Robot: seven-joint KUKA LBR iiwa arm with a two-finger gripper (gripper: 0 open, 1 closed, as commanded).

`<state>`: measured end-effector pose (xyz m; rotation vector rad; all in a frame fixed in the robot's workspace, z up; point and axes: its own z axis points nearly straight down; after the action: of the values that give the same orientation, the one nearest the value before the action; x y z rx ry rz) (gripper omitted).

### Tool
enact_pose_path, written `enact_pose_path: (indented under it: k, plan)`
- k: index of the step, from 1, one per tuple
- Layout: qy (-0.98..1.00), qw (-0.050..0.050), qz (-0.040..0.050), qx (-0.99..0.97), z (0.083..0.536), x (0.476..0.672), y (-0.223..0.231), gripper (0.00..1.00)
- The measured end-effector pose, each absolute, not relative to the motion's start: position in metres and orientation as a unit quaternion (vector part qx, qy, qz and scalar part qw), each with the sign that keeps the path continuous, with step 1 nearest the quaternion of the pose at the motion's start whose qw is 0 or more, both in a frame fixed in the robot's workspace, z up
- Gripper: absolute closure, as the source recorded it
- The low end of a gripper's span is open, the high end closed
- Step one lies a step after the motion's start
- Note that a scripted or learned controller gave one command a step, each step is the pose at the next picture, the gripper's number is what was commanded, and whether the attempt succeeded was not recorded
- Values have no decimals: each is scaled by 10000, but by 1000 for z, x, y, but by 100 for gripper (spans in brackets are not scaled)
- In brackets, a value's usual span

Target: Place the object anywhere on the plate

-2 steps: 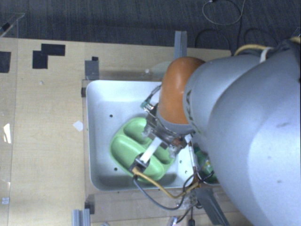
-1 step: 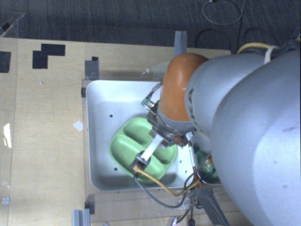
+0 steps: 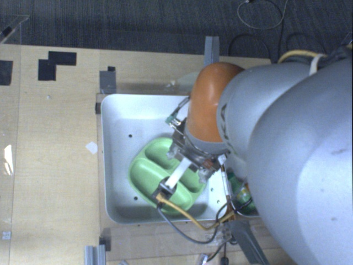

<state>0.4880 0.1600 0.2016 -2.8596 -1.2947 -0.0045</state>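
One green plate (image 3: 146,169) lay in the white bin (image 3: 117,142), beneath the gripper (image 3: 190,158) and reaching out to its left. The arm hid its grip, so whether it was released or clenched could not be told.

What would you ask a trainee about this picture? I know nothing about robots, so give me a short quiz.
1. True or false: the green plate lies inside the white bin on the view's left.
2. Pick one: the band above the arm's wrist is A) blue, B) orange, C) black.
3. Fill in: the gripper hangs over the ____.

Key: 1 true; 2 B; 3 plate.
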Motion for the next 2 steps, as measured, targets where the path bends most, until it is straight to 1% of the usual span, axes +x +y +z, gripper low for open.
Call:
enact_pose_path:
  k: [1,2]
  plan:
    - [-4144,18,-26,-9101,212,489,160,100]
    - [-4054,6,-15,-9141,291,487,218,100]
